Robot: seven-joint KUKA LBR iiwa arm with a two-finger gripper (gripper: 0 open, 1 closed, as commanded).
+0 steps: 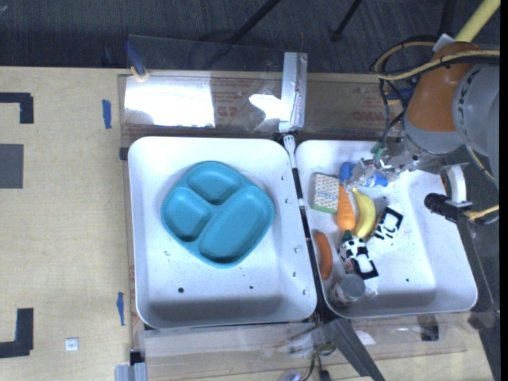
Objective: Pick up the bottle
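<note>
Two shallow white plastic bins sit side by side on a pale wooden bench, with dark carpet beyond its far edge. The left bin holds a rounded blue plastic tray with three compartments. The right bin holds a cluster along its left half: a yellow banana, an orange carrot-shaped piece, a speckled square sponge, an orange oval by the left wall, and a black-and-white patterned object. The clear bottle with a grey cap lies at the bin's near left corner. The grey arm with its orange band reaches in from the right; its two-finger gripper hangs above a small blue object, and whether it is open or closed I cannot tell.
</note>
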